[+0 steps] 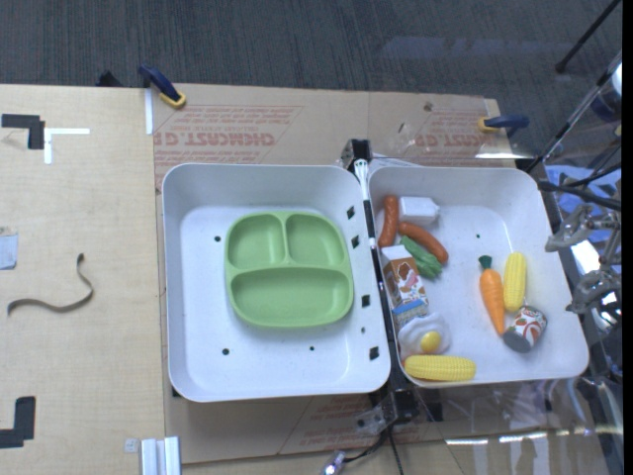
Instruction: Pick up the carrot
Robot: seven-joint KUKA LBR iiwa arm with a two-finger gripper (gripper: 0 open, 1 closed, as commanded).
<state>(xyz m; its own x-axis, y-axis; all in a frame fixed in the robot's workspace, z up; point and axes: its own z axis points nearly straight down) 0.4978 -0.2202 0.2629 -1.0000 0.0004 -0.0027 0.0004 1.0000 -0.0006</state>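
Orange plastic carrot with green top (pixel 492 298) lies in the right white bin (pixel 534 191), just beside an upright yellow corn cob (pixel 514 279); tool state cannot be told; best approach from above, fingers straddling the carrot's width, clear of the corn.

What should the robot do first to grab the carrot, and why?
Probably swing the tool left, over the orange plastic carrot with the green top. The tool sits at the right white bin's edge, and the carrot lies flat between the yellow corn cob and bare floor.
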